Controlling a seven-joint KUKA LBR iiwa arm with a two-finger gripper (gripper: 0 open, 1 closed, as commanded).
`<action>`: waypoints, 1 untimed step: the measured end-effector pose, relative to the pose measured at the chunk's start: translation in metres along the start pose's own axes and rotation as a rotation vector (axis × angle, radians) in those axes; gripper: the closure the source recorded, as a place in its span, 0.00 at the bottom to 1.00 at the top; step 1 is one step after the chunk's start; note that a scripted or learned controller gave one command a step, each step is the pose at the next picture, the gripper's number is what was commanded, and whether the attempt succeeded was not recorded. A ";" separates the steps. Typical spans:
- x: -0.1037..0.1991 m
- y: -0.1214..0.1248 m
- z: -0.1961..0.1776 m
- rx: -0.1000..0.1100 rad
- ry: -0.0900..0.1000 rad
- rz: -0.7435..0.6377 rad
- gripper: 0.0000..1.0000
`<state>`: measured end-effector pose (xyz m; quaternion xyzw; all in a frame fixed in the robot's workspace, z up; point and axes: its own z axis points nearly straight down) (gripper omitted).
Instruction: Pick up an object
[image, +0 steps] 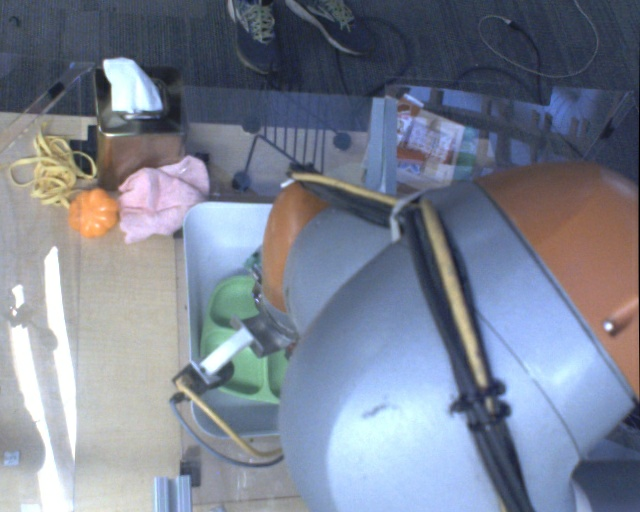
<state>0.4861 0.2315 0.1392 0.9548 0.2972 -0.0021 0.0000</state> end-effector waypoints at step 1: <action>-0.036 0.054 -0.098 -0.001 0.003 0.036 1.00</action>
